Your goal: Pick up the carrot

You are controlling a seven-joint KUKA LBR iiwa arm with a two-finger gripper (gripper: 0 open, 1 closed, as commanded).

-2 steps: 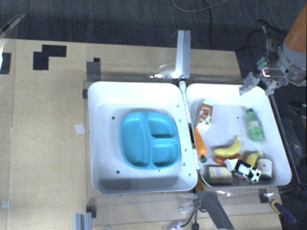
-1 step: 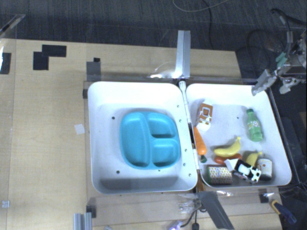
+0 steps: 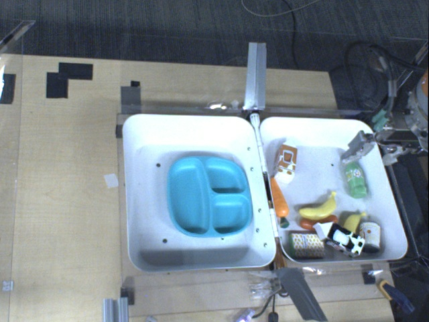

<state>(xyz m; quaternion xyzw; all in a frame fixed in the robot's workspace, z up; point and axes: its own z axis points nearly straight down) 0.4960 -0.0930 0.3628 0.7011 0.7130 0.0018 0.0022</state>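
Blue plastic divided tray (image 3: 206,194) sits in the left white bin (image 3: 144,153) on the table. Against the right white bin's (image 3: 315,129) left wall lies the orange carrot with a green tip (image 3: 279,198), untouched, between a small orange-and-white carton (image 3: 286,162) and a yellow banana (image 3: 318,208). Farther right, the grey tool (image 3: 360,146) hovers beside a green bottle (image 3: 355,179), well apart from the carrot; whether it is released or clenched cannot be told. Crowding against wall and banana could make a grasp slip.
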